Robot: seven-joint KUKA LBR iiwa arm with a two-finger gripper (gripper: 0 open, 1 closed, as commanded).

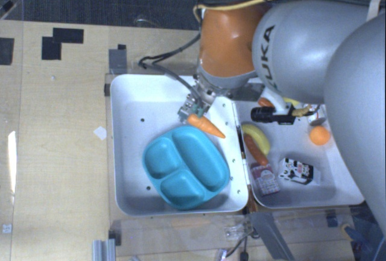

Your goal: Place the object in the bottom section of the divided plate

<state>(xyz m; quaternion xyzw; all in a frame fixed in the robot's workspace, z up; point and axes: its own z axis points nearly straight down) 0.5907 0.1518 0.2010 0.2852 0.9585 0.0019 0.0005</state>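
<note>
A blue divided plate (187, 167) lies in the left white bin (129, 157), toward its right side. An orange carrot (206, 125) hangs just above the plate's upper right rim, its thick end at my gripper (194, 110). The gripper is shut on that end of the carrot, which points down and to the right. The arm comes in from the upper right and hides the bin's far right corner.
The right bin (301, 196) holds a yellow banana (256, 138), a hot dog (254, 151), an orange ball (319, 135), a black-and-white patterned block (295, 170) and a small packet (266, 181). A divider wall (240, 145) separates the two bins.
</note>
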